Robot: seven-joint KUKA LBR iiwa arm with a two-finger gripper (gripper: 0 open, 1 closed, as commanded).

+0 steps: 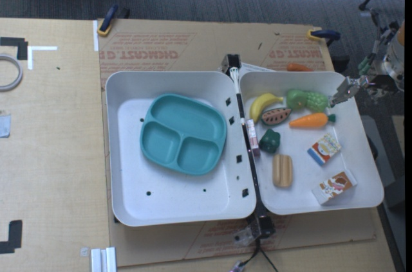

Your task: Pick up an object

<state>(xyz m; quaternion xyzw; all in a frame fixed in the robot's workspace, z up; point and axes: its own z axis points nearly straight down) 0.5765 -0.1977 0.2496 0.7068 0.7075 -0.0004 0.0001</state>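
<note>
A wooden bench [51, 155] seen from above carries a sheet of brown cardboard [212, 49], and on that sit two shallow white bins side by side. The left bin [122, 200] holds a teal plate [183, 134] with three compartments, lying flat near its middle.

The right bin [367, 193] holds a scatter of toy food. Along its far side, from left to right, lie a yellow banana [262, 103], a watermelon slice [276, 115] just below the banana, a green bumpy vegetable [306, 99], and an orange carrot [310, 121] lying crosswise beneath it. Nearer the middle, a dark green pepper [269, 140] sits beside the wall between the bins, with a tan hot dog bun [282, 170] below it. Two small printed cartons lie toward the right: one [324, 148] below the carrot, the other [334, 187] near the front right corner.

At the right bin's far right corner, the arm's gripper [343, 93] reaches in, close to the green vegetable and the carrot. Its thin metal fingers are too small and blurred to tell whether they are spread or pressed together, and nothing is visibly held between them.
</note>
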